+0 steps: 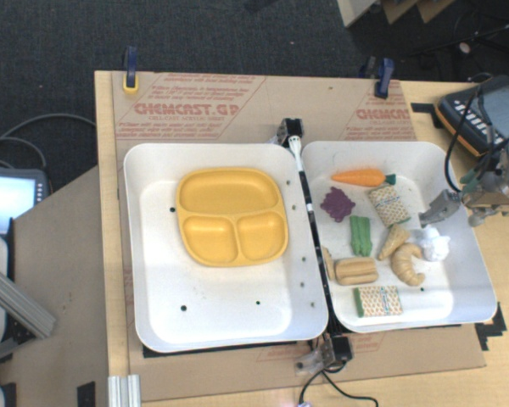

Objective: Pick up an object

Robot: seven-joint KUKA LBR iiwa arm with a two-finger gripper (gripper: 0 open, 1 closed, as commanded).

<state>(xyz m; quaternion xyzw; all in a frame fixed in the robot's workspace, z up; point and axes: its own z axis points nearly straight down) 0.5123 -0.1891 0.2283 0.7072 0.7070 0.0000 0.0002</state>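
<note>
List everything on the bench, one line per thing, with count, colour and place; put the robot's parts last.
bins: 2, white, side by side on the bench
divided plate: 1, yellow, three compartments, in the left bin
toy carrot: 1, orange with green tip, top of the right bin
grape bunch: 1, purple, below the carrot
green vegetable: 1, green, middle of the right bin
patterned packets: 2, pale with speckles, one upper middle, one at the bin's near edge
croissant: 1, tan, right of centre
bread roll: 1, tan, lower middle
white lump: 1, white, right side, too blurred to identify
clamps: 2, blue, at the board's far edge
gripper: 1, grey, over the right bin's right side
</note>
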